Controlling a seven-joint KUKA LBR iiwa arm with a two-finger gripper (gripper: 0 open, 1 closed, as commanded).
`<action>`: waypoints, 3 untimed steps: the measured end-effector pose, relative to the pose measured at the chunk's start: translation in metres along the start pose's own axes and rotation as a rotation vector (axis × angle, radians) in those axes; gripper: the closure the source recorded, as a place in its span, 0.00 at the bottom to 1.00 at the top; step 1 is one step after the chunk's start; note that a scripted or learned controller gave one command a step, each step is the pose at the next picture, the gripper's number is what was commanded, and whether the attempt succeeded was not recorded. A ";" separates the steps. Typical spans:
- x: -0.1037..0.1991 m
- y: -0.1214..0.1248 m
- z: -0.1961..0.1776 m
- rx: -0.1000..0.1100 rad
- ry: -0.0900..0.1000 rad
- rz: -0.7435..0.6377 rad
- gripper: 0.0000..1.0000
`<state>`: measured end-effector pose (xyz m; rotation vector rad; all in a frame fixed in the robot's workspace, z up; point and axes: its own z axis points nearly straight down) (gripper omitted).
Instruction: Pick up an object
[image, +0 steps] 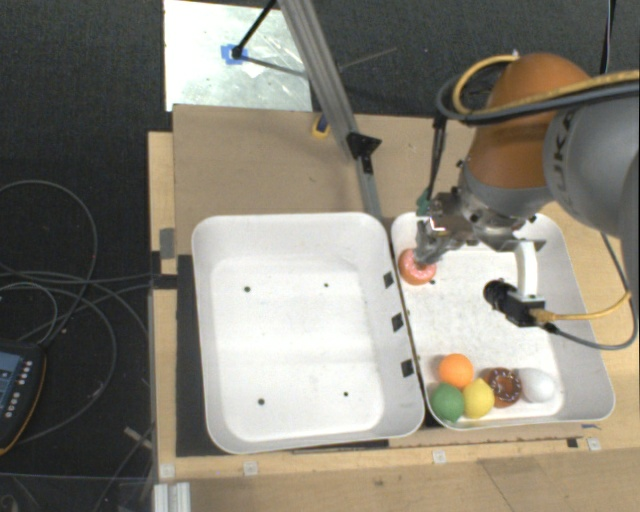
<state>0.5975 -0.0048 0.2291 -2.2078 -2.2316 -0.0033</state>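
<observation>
My gripper (430, 248) hangs low over the upper left corner of the right bin (575, 300). Directly under its tip is a pink, round, doughnut-like object (416, 268), close against the bin's left wall. The gripper's tip meets the top of this pink object, and the wrist hides how they touch. I cannot tell whether the object rests on the bin floor or is lifted off it.
Along the right bin's near edge lie an orange ball (456, 370), a green ball (447, 402), a yellow fruit (479, 399), a brown doughnut (502, 386) and a white egg (538, 385). The left bin (215, 300) stands beside it. A black cable plug (503, 298) hangs from the arm over the right bin.
</observation>
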 end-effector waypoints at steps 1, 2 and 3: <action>0.049 -0.017 -0.003 0.001 0.000 0.000 1.00; 0.092 -0.044 -0.012 0.001 0.000 0.000 1.00; 0.089 -0.043 -0.012 -0.001 -0.002 0.008 0.00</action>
